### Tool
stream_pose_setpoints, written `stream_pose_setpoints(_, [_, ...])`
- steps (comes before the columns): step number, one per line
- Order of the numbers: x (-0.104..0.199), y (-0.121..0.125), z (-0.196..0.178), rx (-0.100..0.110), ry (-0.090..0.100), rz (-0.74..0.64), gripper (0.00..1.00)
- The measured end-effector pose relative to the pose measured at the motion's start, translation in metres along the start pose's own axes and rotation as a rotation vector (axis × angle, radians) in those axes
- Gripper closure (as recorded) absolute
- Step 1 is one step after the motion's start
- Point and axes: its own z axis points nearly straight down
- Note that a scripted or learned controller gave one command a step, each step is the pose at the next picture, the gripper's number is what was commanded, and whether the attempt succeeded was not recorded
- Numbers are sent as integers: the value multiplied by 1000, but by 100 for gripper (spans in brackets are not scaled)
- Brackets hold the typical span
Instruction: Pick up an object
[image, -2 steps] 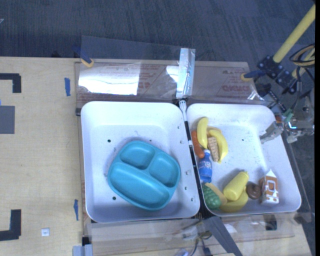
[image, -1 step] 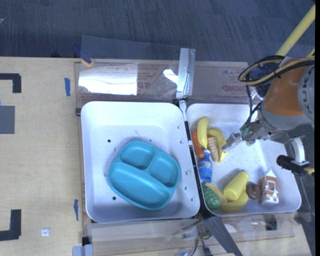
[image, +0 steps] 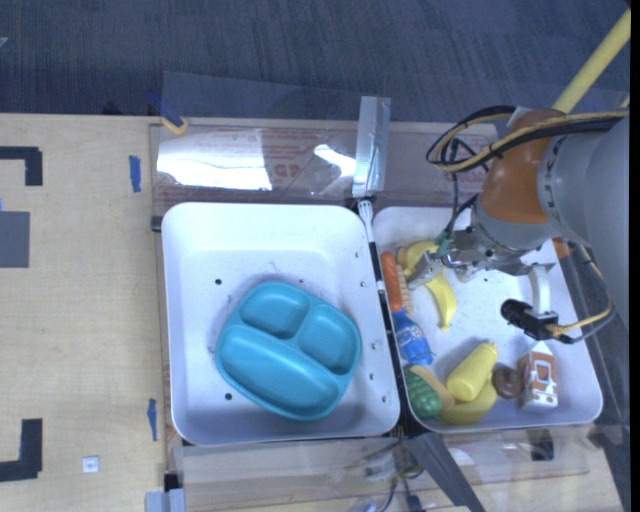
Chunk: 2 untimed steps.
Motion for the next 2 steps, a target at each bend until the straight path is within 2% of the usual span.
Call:
stream_pose_setpoints(1, [0,2,-13,-8,-2,-2,100])
stream_pose_setpoints(2, [75,58,-103,-5,4,98,100])
